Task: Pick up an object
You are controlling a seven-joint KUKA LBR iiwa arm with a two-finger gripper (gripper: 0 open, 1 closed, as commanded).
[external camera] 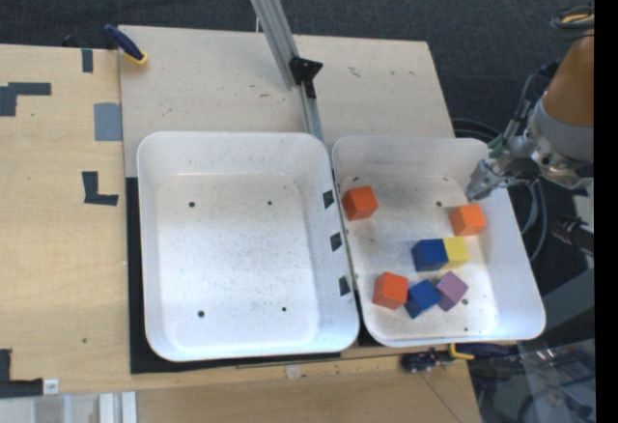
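Orange foam-like cubes are the most numerous item: three lie in the right shallow white plastic bin (502,315). That bin serves as the reference for all positions below.

Step in hand: approach. The grey arm's two-finger gripper (480,182) hangs over the bin's far right part, above and just left of the nearest small orange cube (467,218). No object sits between the jaws. Whether the jaws are released or clenched cannot be told; the tip is too small and blurred.

Next move, as a judgement: the nearest orange cube stands apart from its neighbours and is the likeliest target. The gripper needs to shift slightly toward the bin's near right side, centre over the cube, and descend with the jaws spread wider than the cube. The bin's right wall is close, so clearance on that side is limited.

Count of contents:
- Orange cubes: three. One near the right wall, a second orange cube (359,202) by the bin's left wall, a third orange cube (390,290) at near centre.
- Blue cubes: two. An upper blue cube (428,254) touches the yellow cube (456,250); a lower blue cube (422,297) sits between the third orange cube and the purple cube (451,290).
- Yellow cubes: one.
- Purple cubes: one.

The left shallow white bin (154,247) adjoins the reference bin on the pale wooden surface (58,247).
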